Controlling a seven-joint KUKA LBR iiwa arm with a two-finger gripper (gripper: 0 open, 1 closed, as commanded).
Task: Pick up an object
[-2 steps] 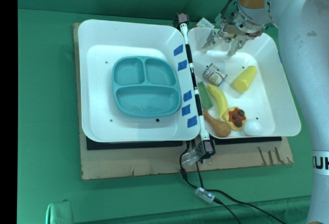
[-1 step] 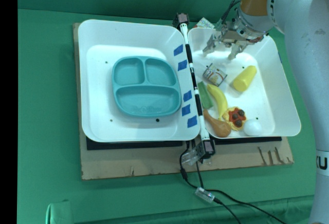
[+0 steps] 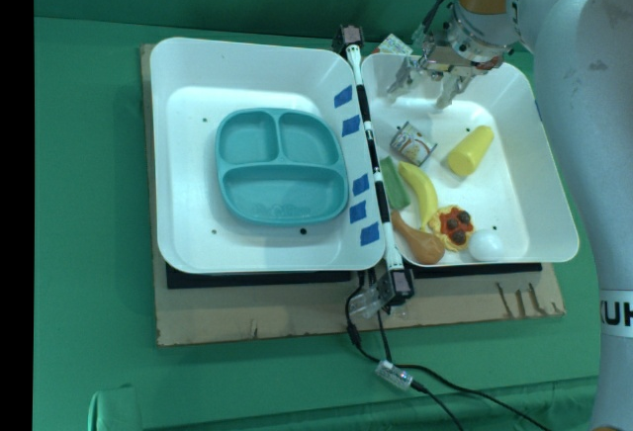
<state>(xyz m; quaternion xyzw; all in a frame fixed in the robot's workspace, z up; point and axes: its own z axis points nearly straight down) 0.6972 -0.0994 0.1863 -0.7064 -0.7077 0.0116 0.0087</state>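
A green counter (image 3: 89, 221) seen from above carries two shallow white bins side by side on cardboard, with cables trailing off the near edge. Nearest in the right bin (image 3: 539, 221), a cluster lies close together along the near-left side: a white egg-like piece (image 3: 486, 245), a small pizza-like toy (image 3: 455, 224), a brown spoon-shaped piece (image 3: 420, 241), a yellow banana (image 3: 420, 190) and a green vegetable (image 3: 395, 184) lying against the divider. Further back sit a small printed packet (image 3: 412, 143) and, well apart to its right, a yellow cylinder (image 3: 470, 150) with bare floor on every side. The left bin (image 3: 188, 73) holds a teal divided plate (image 3: 281, 165). At the far end of the right bin hangs the tool (image 3: 426, 81), fingers spread wide with nothing between them, above bare floor just behind the packet. The pick appears not yet begun. The cylinder looks the safest target: the tool should centre over it, align across its narrow width and descend straight. The crowded near cluster risks catching neighbours, and the divider leaves little finger room near the vegetable.
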